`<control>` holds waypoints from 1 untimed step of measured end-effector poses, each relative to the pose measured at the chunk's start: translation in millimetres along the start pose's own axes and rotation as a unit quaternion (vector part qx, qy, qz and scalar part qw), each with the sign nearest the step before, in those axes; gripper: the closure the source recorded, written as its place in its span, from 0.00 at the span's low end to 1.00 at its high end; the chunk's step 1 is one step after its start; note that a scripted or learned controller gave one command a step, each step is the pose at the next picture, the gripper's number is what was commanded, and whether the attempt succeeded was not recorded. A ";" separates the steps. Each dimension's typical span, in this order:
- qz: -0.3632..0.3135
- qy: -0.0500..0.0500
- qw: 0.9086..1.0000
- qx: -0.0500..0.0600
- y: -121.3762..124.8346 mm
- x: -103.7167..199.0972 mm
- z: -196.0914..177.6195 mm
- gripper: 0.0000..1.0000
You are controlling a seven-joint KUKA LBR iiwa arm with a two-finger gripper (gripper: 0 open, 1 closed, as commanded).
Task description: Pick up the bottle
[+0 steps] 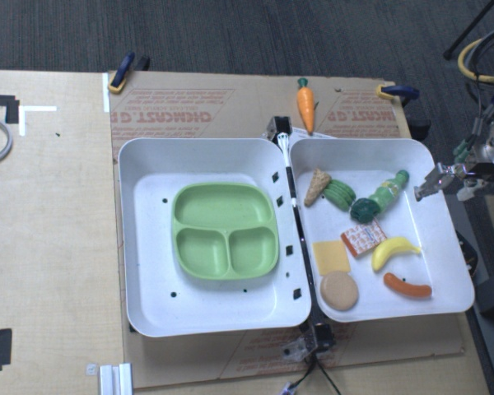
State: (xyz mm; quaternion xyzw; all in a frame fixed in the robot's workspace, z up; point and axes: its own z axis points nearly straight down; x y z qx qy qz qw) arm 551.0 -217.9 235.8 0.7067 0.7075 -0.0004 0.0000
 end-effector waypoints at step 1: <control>-0.001 -0.001 1.000 0.000 0.5 -0.3 -9.5 1.00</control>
